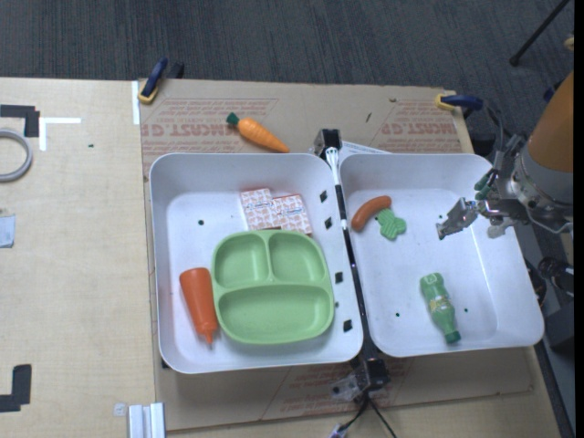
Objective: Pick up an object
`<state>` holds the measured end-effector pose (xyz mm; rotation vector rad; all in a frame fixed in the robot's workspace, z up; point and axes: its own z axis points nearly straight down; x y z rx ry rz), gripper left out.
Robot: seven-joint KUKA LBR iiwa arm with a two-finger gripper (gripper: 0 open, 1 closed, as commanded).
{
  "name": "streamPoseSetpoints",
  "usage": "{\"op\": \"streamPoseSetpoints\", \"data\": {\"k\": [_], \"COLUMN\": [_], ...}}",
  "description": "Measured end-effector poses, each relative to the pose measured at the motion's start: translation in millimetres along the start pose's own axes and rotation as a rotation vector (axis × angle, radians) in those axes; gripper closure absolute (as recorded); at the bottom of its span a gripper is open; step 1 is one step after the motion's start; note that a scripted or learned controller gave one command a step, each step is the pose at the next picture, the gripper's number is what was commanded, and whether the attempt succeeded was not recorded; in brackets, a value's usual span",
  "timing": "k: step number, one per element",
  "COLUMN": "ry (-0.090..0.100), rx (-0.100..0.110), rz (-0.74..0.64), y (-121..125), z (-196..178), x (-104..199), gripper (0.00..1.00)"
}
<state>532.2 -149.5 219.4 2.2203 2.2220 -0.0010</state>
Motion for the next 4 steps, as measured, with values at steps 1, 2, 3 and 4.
{"op": "streamPoseSetpoints", "data": {"k": [1,2,3,4], "ry": [0.0,0.001,0.0,0.0], "rx": [-0.001,-0.001,-0.003,-0.002], "rz": [-0.282,-0.484,-0.481,-0.26], "y": [-44,-54,-53,-35], "z": [47,127,117,27], "x": [17,19,19,88], "gripper": [0.0,0.0,1.0,1.0]}}
